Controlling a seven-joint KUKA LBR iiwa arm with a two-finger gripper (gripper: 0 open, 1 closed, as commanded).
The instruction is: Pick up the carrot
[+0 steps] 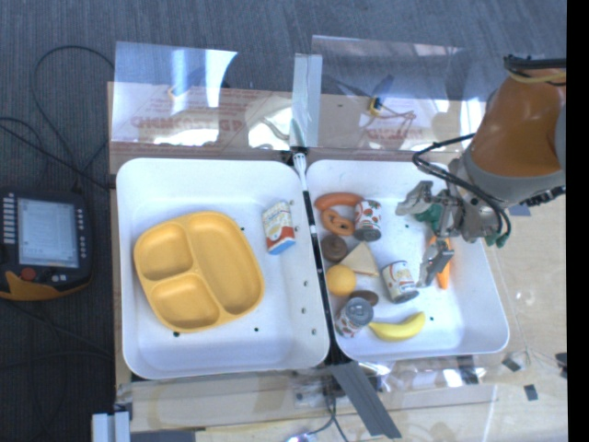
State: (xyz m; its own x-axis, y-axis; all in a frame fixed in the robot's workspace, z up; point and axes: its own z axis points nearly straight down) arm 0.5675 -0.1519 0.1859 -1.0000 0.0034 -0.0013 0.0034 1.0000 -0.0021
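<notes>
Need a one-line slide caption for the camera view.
KUKA arm's hand at the carrot in the right bin, near a banana; yellow divided plate in the left bin.

Left bin (184, 343): holds a yellow divided plate (197, 270) and a small carton (279, 226) near its right wall.
Right bin (479, 325): sausage (337, 201), donut (335, 220), two small cans (367, 219), lemon (340, 280), banana (398, 327) near the lower edge.
Carrot (444, 267): orange, right part of the right bin, just beside the gripper.
Gripper (433, 263): right of frame, low over the right bin, touching or nearly touching the carrot; grasp unclear.
Pendant (41, 242): left edge of frame, off the tabletop.
</notes>
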